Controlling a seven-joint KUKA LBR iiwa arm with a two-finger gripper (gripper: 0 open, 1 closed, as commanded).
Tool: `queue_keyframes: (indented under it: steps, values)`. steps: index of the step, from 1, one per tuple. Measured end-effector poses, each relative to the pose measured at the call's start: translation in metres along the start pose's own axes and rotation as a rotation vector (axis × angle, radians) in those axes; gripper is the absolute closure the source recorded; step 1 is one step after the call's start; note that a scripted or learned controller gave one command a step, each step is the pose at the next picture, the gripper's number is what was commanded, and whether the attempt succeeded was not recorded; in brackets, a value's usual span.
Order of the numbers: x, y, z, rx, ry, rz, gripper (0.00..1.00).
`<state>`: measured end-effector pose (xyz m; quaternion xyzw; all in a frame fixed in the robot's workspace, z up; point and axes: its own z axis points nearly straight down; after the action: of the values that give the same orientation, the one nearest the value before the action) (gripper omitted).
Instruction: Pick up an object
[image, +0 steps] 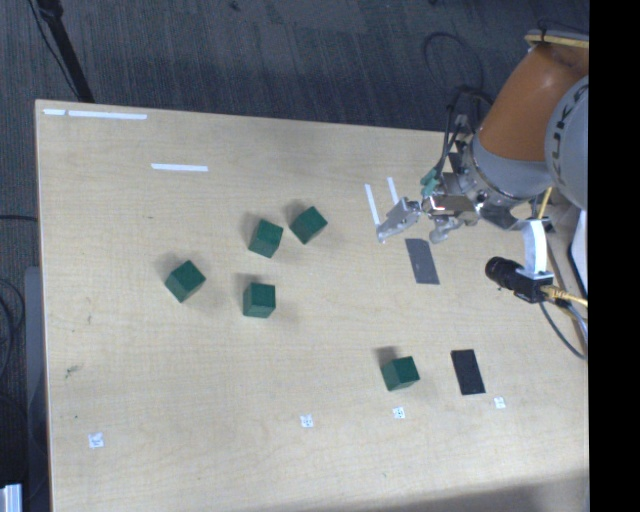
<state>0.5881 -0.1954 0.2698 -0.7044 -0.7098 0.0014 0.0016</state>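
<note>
The pincer (420, 222) is seen spread apart over bare counter (150, 420), well right of the nearest green cube (308, 224); closing here would grasp nothing.

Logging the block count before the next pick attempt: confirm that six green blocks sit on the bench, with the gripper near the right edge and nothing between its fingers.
Not quite: the camera view shows five green blocks, not six. Four cluster left of centre, and one sits lower right. The rest stands: the gripper is near the right edge, with nothing between its fingers.
</note>
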Motion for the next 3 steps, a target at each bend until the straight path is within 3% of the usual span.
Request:
queue_keyframes:
  steps: [1,2,3]
  values:
    - [-0.014,0.026,0.023,-0.004,-0.002,-0.283,0.00]
    - [-0.012,0.070,0.161,-0.001,0.000,-0.506,0.00]
    - [0.041,0.070,0.177,-0.002,-0.002,-1.063,0.00]
